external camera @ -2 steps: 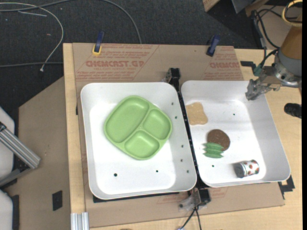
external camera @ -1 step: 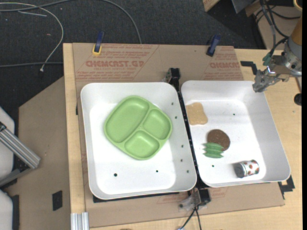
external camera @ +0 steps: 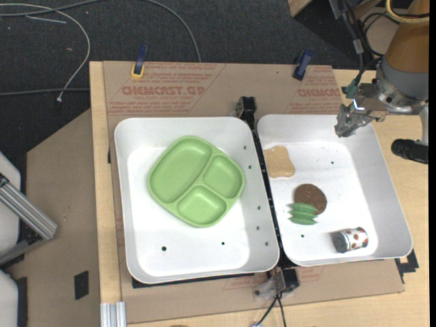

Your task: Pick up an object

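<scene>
— Nearest us, a small can [external camera: 350,239] lies on its side in the right bin [external camera: 390,189]; left and farther in sit a green ridged piece [external camera: 304,213], a brown disc [external camera: 310,195] and a tan slice [external camera: 278,161].

— And the gripper [external camera: 346,126]?

— Over the bin's far right corner, holding nothing; how far it's spread, I cannot tell. I'd centre it over one item, then descend straight.

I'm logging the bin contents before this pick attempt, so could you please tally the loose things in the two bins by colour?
Green: 2, the divided plate in the left bin and the ridged piece in the right bin
Tan: 1, the flat slice
Brown: 1, the round disc
White with red spots: 1, the small can
Total: 5
</scene>
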